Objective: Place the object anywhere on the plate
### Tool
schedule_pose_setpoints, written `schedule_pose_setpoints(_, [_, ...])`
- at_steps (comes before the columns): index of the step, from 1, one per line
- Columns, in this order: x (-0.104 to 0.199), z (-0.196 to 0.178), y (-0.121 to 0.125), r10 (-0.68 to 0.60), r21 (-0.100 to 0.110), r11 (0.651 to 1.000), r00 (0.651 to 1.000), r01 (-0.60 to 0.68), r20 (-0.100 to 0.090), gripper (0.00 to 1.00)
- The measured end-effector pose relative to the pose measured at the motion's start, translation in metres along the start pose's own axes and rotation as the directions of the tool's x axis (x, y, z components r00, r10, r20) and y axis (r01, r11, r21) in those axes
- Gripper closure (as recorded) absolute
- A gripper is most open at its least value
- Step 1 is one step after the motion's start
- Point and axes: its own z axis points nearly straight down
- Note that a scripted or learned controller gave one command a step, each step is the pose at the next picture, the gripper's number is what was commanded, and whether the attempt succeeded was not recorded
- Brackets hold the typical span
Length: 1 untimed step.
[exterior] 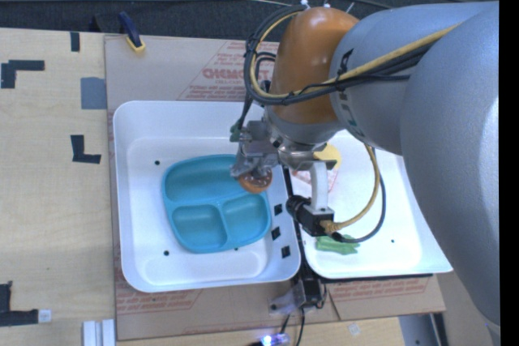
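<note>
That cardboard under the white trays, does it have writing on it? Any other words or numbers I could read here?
Red print on the cardboard sheet, behind the left bin: looks like "CHEM...", partly hidden by the arm and too blurred to read fully.
Faint red marks on the cardboard's front edge: too small to read.
Black tape marks on the bench: shapes, not letters.

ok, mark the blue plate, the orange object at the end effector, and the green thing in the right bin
blue plate [199, 211]: camera view, on its bare lower-left compartment.
orange object [255, 183]: camera view, on its visible orange underside below the end effector.
green thing [337, 246]: camera view, mid-body, at the right bin's near-left corner.
</note>
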Motion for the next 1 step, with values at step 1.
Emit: schedule_pose_setpoints(1, [-0.003, -0.0007, 0.0007, 0.004, -0.001, 1.0, 1.0, -0.004, 0.001, 0.0])
